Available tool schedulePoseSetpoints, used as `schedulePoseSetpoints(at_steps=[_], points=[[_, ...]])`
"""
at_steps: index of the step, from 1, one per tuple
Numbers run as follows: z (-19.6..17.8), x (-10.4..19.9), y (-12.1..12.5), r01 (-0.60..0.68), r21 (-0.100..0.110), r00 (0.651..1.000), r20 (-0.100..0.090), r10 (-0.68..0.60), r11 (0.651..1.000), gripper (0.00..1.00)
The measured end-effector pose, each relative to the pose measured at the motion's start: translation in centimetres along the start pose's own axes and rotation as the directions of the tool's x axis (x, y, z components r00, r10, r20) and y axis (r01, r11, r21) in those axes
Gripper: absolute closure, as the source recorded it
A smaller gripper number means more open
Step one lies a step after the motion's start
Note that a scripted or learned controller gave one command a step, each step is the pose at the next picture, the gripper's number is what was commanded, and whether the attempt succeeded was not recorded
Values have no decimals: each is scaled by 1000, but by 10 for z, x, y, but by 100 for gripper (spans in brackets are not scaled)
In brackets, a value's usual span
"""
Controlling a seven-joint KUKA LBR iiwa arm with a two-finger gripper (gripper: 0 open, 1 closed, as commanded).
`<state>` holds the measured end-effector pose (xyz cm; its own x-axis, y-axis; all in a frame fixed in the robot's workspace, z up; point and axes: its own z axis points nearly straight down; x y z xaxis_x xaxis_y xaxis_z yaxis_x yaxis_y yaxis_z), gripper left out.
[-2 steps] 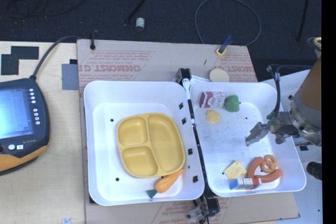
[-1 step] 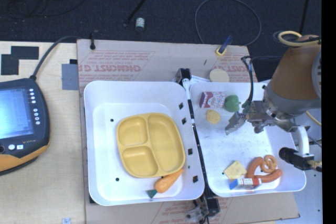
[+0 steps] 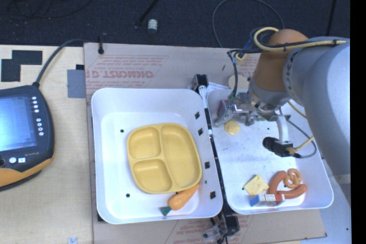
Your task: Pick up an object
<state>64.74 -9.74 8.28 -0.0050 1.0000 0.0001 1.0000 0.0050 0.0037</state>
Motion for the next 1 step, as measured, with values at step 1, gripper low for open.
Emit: schedulePoseSetpoints(at_steps=[1], points=[[-15,-2,-3,-4,5,1000,-1,4,1000,100]])
